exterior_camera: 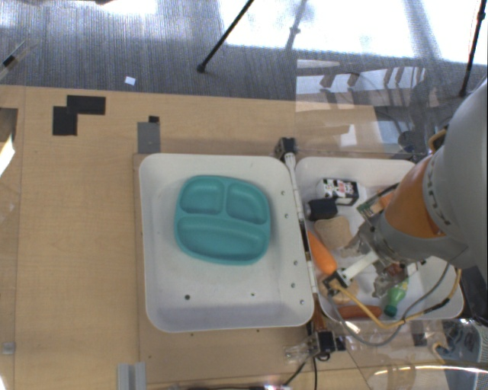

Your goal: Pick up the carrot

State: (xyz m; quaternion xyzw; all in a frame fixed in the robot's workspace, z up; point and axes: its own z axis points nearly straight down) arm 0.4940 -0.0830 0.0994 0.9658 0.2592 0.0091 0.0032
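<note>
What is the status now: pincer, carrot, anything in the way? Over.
Pincer low over right bin. Carrot lies by the bin's left wall, left of pincer, not held. Tan lump close at its far end.

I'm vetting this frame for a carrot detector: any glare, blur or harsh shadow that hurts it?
Camera view: sunlight blows out the floor along the top edge; pale reflections streak the bench at upper right; the arm, close to the lens, looks soft; the carrot and the teal plate are evenly lit, without harsh shadow.
</note>
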